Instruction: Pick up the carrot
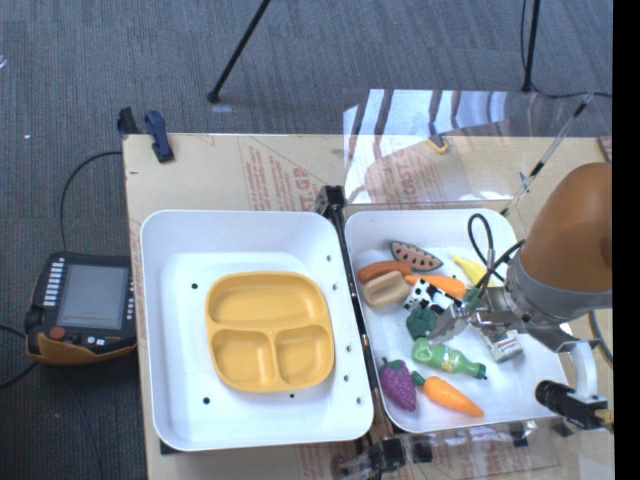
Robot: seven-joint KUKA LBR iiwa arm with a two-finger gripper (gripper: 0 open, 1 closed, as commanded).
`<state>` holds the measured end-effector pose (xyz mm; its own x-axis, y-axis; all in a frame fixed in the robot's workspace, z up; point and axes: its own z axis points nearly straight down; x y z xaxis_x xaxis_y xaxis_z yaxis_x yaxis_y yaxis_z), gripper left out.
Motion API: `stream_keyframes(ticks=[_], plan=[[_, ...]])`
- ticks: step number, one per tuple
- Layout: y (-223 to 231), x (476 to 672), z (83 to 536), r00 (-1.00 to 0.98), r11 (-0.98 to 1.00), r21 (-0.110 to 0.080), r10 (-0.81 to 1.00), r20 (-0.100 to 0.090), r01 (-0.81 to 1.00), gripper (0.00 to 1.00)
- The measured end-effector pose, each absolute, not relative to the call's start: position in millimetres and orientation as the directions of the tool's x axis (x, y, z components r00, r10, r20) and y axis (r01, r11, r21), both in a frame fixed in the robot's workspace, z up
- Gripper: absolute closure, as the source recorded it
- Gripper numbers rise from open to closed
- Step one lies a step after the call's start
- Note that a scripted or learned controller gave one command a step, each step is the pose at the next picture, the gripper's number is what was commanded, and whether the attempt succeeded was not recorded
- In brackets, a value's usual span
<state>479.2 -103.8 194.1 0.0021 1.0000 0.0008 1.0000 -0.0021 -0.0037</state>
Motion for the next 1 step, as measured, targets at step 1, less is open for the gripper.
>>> stream_keyframes(ticks=[1], plan=[[-121.2, 580.8, 190.6, 0.033, -0.033, -0.002, 0.999, 0.001, 0.999, 0.0]])
